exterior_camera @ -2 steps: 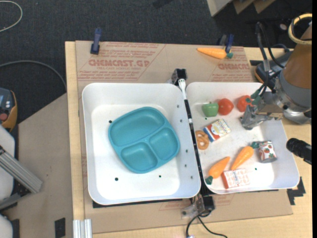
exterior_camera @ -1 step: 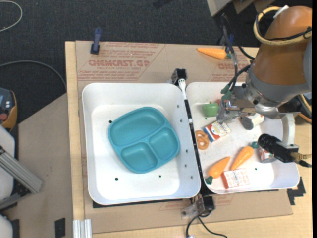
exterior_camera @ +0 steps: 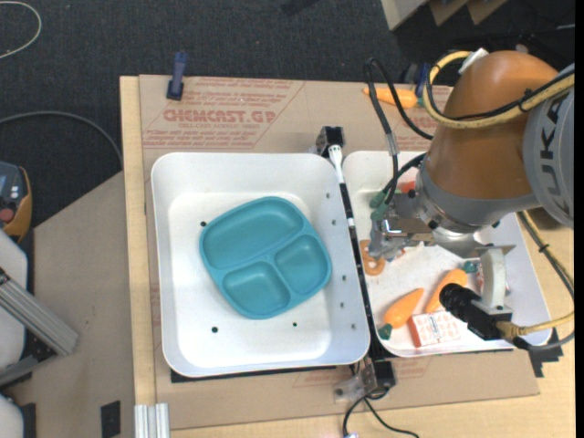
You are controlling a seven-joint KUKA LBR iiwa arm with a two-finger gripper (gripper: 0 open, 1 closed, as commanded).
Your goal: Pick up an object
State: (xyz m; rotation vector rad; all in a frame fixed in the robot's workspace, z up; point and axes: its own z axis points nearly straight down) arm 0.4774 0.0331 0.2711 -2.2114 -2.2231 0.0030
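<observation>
My gripper (exterior_camera: 387,235) hangs low over the left part of the right bin (exterior_camera: 365,167), close to the wall it shares with the left bin. Just below it lies a small orange-brown piece (exterior_camera: 372,261), partly hidden by the gripper. An orange carrot (exterior_camera: 401,308) lies near the bin's front edge, and a red and white box (exterior_camera: 436,328) sits beside it to the right. Another orange object (exterior_camera: 449,286) shows behind the carrot. The arm's orange band and grey wrist cover the middle and back of this bin.
The left bin (exterior_camera: 173,245) holds a teal divided plate (exterior_camera: 265,255) at its middle. A small green thing (exterior_camera: 379,203) peeks out by the wrist at the back of the right bin. Black clips (exterior_camera: 330,140) sit between the bins.
</observation>
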